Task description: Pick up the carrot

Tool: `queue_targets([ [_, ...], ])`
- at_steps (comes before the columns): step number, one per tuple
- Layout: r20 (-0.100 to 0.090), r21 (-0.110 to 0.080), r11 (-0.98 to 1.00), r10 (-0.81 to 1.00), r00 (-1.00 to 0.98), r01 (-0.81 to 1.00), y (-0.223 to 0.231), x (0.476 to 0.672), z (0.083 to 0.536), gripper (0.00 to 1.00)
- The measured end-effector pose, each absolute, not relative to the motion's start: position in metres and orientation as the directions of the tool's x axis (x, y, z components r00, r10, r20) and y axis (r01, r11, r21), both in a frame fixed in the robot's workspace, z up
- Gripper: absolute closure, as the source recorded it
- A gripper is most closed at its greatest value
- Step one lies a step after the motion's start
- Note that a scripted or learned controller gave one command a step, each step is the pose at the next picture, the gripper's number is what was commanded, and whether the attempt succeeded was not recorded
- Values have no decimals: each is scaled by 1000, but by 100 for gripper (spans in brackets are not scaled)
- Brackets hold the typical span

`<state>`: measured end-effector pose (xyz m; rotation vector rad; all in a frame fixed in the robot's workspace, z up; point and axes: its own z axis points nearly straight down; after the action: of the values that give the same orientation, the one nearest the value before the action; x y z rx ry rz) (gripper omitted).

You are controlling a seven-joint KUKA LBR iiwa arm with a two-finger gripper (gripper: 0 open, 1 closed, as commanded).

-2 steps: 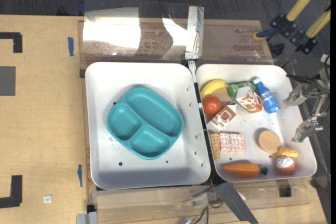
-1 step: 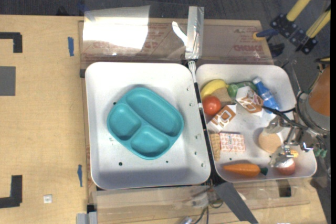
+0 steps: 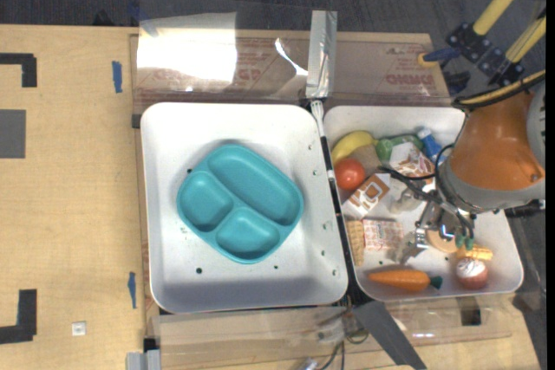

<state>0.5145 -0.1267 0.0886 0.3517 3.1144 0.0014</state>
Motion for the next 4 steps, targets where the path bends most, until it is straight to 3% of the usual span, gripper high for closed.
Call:
queue_targets([
  [1, -9, -3, 997, -83, -997, -83, -178, 559, 88, 0],
  [2, -6, -3, 996, -84, -996, -84, -215, 532, 88, 0],
  [3, -13, -5, 996, -88, -996, -87, -214, 535, 100, 100],
  [4, -14, -5, 998, -57, -998, -57, -211, 527, 188, 100],
])
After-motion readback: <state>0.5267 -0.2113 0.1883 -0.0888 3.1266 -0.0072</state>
